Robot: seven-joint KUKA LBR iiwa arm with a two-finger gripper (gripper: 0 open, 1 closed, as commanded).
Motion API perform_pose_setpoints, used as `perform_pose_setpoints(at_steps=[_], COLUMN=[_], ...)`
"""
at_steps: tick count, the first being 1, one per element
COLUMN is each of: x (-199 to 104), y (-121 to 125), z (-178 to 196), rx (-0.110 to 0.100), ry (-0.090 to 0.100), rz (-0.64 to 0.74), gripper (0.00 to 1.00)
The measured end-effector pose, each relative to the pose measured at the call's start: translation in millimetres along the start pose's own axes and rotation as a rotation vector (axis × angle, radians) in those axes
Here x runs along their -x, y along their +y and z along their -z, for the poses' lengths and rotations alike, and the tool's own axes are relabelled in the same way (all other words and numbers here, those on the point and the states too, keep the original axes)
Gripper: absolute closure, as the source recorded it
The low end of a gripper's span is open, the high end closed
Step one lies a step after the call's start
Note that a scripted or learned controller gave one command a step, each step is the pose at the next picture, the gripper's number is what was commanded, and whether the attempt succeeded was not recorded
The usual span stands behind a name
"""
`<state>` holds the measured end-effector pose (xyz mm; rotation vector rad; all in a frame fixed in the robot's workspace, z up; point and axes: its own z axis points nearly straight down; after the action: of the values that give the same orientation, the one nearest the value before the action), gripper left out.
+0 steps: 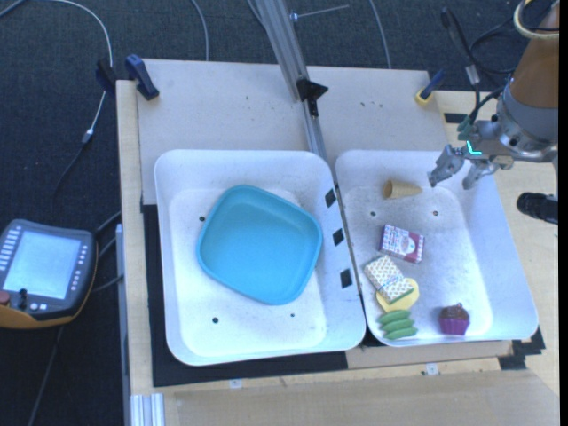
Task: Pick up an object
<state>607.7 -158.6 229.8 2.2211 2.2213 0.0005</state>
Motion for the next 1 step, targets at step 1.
perform_pose_setpoints(at_steps=[1], x=[0.0], y=[0.0], z=[0.0], rx=[0.000], ry=[0.000], rz=[0.000], gripper=[0.00])
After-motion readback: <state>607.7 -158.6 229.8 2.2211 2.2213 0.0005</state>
